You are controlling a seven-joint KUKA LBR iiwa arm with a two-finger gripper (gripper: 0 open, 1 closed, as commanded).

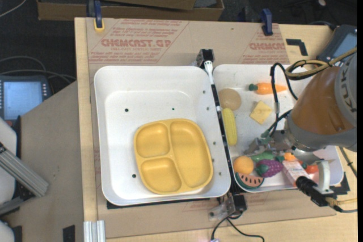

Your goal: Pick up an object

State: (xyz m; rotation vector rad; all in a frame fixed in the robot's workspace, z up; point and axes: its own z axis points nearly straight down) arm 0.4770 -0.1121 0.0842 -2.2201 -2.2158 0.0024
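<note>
I'm reaching in over the right bin (227,73), my jaws (271,144) hanging low above the toy pile at its near end; can't tell how far they're open or whether anything's in them, wrist is blocking the view. Landmark: the corn cob (229,126), lying along the right bin's left wall. Beyond it the round tan piece (230,99) is sitting; right of it the cheese wedge (261,113); further back right the carrot (264,88). Nearer than the corn, the orange (243,165), purple grapes (270,168) and watermelon slice (250,181) are clustering just beside my jaws. Left of the corn, the left bin (113,82) is carrying the yellow divided plate (172,155).
</note>
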